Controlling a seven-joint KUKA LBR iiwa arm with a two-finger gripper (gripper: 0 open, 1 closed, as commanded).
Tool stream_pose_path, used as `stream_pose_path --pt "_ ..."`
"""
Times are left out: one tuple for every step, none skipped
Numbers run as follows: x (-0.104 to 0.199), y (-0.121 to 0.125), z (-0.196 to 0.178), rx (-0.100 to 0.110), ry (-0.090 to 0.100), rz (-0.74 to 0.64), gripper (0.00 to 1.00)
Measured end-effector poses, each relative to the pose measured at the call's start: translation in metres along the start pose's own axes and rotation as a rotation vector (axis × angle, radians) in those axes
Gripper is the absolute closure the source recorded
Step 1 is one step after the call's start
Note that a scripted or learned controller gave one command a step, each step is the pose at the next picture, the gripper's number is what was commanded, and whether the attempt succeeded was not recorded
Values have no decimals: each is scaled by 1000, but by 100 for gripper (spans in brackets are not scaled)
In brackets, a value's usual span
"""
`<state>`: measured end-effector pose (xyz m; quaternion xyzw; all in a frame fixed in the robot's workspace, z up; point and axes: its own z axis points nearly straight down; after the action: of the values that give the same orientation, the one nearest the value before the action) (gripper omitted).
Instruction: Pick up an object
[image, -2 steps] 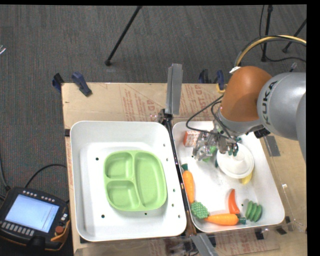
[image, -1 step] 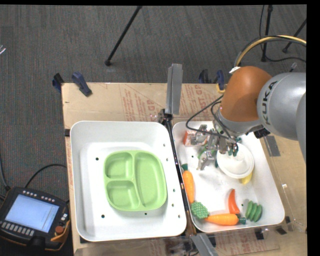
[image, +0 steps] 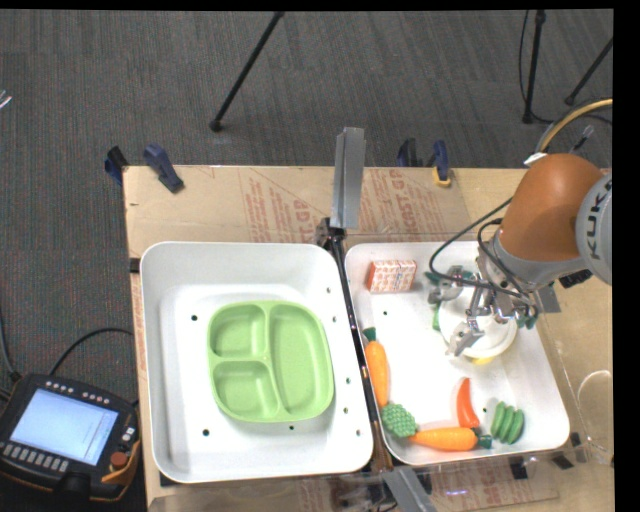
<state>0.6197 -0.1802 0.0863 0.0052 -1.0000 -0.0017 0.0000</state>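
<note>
Fingers (image: 462, 343) of grey gripper (image: 478, 325): parted, nothing gripped, poised over pale round white-and-yellow plastic object (image: 490, 345) in right shallow white bin (image: 420, 290), presumably aligning for pickup; orange toy carrot (image: 377, 370) well apart.

So the wooden worktop (image: 230, 200) carries two shallow white bins side by side. The left bin (image: 165, 290) has a green three-compartment plastic tray (image: 270, 360) sitting in its middle. The right bin (image: 545, 390) holds the rest: a small orange carton (image: 390, 275) at the back left, one orange toy carrot (image: 377, 368) along the left wall, another orange toy carrot (image: 448, 438) lying along the front edge, a red toy chilli (image: 465, 402) just behind it, and a green toy pea pod (image: 507, 422) to the right. The pincer (image: 478, 325) hangs over a round white-and-yellow object (image: 490, 345) near the right wall.
</note>
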Motion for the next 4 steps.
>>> stream_pose_path --pt "75 11 2 -2 4 -92 0" --pt "-19 -20 2 -1 0 -8 0" --pt "49 78 2 -1 2 -157 0" --pt "123 57 -2 3 -10 -190 0"
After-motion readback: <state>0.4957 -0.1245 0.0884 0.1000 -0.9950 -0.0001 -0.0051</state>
